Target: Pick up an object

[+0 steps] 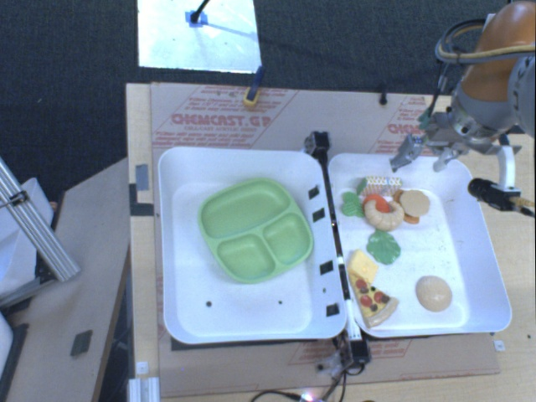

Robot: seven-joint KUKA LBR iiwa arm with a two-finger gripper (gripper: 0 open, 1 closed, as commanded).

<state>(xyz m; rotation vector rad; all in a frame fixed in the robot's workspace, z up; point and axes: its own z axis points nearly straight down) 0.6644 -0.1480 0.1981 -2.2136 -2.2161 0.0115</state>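
The two shallow white plastic bins sit side by side on the bench, and the left bin (180, 308) carries a pale green plastic tray (255, 229) with three compartments. Taking that tray as the landmark, the right bin (486, 266) lies just beside it to the right, past the black divider where the bins meet.

The grey arm with its orange band (502, 48) hangs over the far right corner, well apart from the tray. Its two-finger gripper (427, 153) hovers above the far edge of the right bin with fingers spread and nothing between them.

The toy food fills the right bin. Nearest the tray are the yellow cheese wedge (363, 266) and the pizza slice with red dots (376, 301); farther right sits a beige rounded bun (434, 293), standing alone. Above these, a green leafy piece (383, 247) lies below a tight cluster: a ring-shaped pastry with a red bit on it (384, 212) touching a small brown-topped bun (414, 203).

For a clean pick, I judge the lone beige bun the safest target (nothing crowds it); the cluster sits closer to the gripper but risks a finger landing on a neighbour. Descend centred, jaws wide, and close only once low.
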